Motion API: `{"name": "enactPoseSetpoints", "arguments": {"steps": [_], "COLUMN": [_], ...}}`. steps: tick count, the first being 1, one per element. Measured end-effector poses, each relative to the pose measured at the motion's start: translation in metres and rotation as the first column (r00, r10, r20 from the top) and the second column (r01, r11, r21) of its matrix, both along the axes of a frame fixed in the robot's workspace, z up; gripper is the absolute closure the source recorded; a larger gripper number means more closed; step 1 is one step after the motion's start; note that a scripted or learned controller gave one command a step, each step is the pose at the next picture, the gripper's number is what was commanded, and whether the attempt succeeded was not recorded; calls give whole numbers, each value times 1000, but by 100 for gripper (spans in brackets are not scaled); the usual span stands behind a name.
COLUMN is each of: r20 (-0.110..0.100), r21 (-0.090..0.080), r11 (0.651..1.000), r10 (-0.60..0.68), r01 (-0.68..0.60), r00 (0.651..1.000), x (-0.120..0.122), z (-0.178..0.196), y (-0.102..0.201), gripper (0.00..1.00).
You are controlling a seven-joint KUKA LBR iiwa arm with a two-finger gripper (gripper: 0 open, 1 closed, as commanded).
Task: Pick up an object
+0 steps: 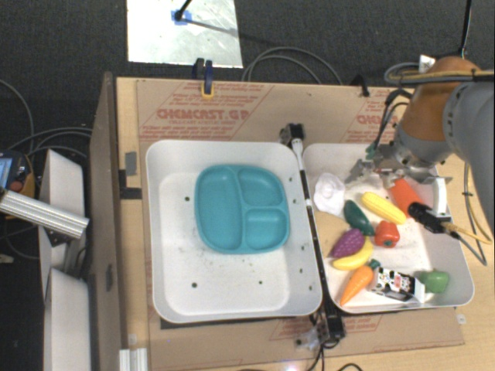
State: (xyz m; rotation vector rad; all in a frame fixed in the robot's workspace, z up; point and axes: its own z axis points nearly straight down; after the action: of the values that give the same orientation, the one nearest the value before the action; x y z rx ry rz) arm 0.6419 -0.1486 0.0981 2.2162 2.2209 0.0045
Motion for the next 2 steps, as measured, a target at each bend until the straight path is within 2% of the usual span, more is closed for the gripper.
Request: {"name": "enactPoseSetpoints", "arguments": {"steps": [1,2], "r20": [-7,0], "r21": [1,0], "r11": [1000,1000], "r10": [-2,-1], "r01": [2,1], "r00": [1000,1000], "x": [-40,-37], "z": [-15,-3], "y": [-5,-4], "gripper": [0,100]}}
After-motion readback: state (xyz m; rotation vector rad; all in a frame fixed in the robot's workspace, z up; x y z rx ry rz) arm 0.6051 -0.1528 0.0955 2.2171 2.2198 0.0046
